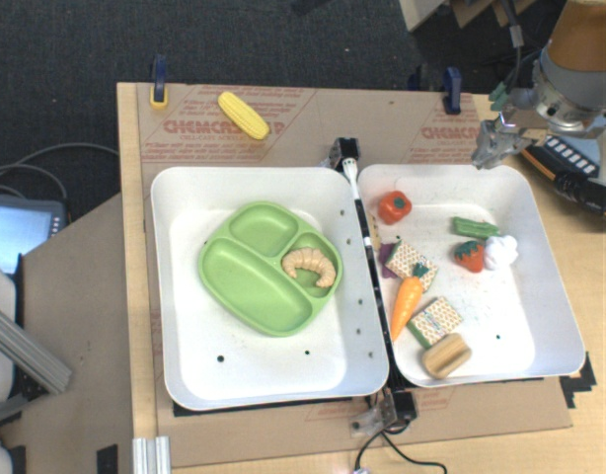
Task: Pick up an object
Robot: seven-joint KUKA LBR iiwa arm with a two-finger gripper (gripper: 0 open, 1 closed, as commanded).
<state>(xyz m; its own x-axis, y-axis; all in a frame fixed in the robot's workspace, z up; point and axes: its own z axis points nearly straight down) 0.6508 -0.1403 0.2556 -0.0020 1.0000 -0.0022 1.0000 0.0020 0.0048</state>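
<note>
Currently our pincer point(495, 144) hovers above the right bin's point(540, 205) far rim; grip state, cannot tell. Risk: crowded carrot point(406, 304) and crackers make us snag two items.

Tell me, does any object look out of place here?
Yes. The yellow corn cob lies on the brown board behind the left bin, outside both bins, while the other toy food sits inside them.

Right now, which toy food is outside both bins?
The yellow corn cob, lying on the cardboard behind the left bin; every other food sits inside a bin.
</note>
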